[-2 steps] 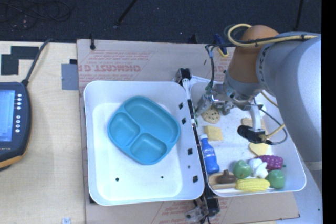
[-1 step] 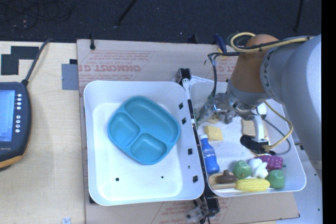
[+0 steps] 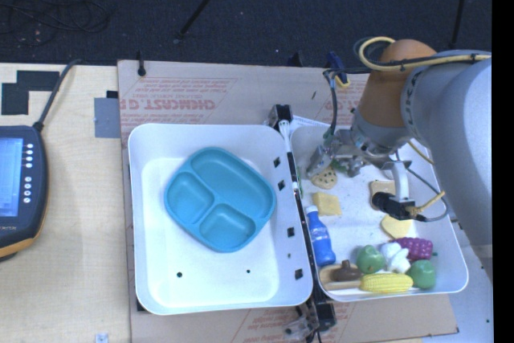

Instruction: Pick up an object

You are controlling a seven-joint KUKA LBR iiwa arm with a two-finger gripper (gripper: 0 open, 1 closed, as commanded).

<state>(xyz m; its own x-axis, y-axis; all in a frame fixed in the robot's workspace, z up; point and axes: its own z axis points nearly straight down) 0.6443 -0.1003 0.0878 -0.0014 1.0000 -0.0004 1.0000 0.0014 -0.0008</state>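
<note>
My gripper (image 3: 336, 160) hangs low over the far left corner of the right bin (image 3: 459, 265), at the end of the grey arm with the orange band. Just below it lies a tan holed cracker (image 3: 324, 178), close to the gripper or touching it; I cannot tell which. A yellow cheese wedge (image 3: 327, 205) lies a little nearer the front. A blue bottle (image 3: 320, 235) rests along the bin's left wall. Nothing is visibly held in the gripper.
A blue divided plate (image 3: 219, 198) lies in the left bin (image 3: 152, 269). The right bin's front holds corn (image 3: 387, 283), a green fruit (image 3: 370, 259), purple grapes (image 3: 414, 247) and a brown piece (image 3: 345, 273). A teach pendant (image 3: 16, 185) sits at the far left.
</note>
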